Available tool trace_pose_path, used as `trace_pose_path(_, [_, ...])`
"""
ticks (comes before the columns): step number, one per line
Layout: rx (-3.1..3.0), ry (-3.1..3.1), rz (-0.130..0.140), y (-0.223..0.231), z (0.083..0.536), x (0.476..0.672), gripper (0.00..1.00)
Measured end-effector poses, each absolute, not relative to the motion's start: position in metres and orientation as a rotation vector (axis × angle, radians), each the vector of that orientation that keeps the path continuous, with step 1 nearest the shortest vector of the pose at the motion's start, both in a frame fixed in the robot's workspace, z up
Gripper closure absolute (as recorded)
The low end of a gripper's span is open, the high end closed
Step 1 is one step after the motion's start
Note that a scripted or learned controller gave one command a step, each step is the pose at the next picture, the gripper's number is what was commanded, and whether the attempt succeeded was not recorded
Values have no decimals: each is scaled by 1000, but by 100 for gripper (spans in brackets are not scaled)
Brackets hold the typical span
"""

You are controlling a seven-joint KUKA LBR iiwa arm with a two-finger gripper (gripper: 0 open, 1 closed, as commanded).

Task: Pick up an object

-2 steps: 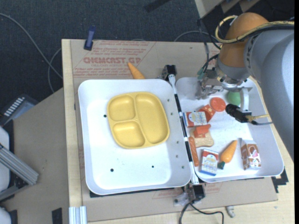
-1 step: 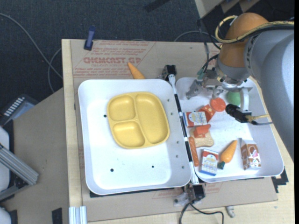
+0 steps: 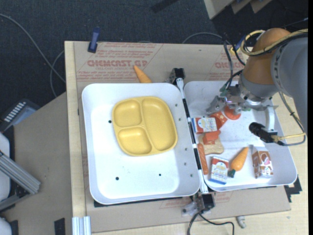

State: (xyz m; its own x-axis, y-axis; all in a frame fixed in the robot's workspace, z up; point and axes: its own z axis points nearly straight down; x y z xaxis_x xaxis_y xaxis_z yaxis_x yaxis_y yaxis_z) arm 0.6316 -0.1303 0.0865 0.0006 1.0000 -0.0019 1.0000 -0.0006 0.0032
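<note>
We cannot tell how the jaws stand: the two-finger gripper [image 3: 222,103] is low over the upper part of the right-hand shallow white bin [image 3: 288,176], and its metal parts blur into the grey arm [image 3: 274,62] above, so nothing can be said to be held. Just beside its tip lies a small red rounded piece [image 3: 232,112], the likeliest target, in our judgement. Close below it sit a little red-and-white carton [image 3: 206,125] and a red block on a pale tan slab [image 3: 212,142]. They are packed so near that a descent could wedge against the carton or shove the red piece aside — a closing on air.

Farther down lie a thin orange stick [image 3: 202,154] by the bin's left wall, a blue-edged printed carton [image 3: 219,170], an orange toy carrot [image 3: 238,159] and a brown-and-white carton [image 3: 262,163], well apart from the tip. A black cable end [image 3: 261,131] hangs over the bin — we think it could snag on lifting. The left white bin [image 3: 98,180] bears a yellow divided plastic tray [image 3: 145,125].
</note>
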Motion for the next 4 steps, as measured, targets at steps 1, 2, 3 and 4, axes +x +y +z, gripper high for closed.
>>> trace_pose_path(1, [2217, 2216, 4, -130, 97, 633, 100])
trace_pose_path(2, [2218, 2216, 4, -130, 97, 632, 0])
trace_pose_path(3, [2217, 2212, 8, -121, 88, 616, 0])
trace_pose_path(4, [2218, 2214, 7, -120, 97, 616, 100])
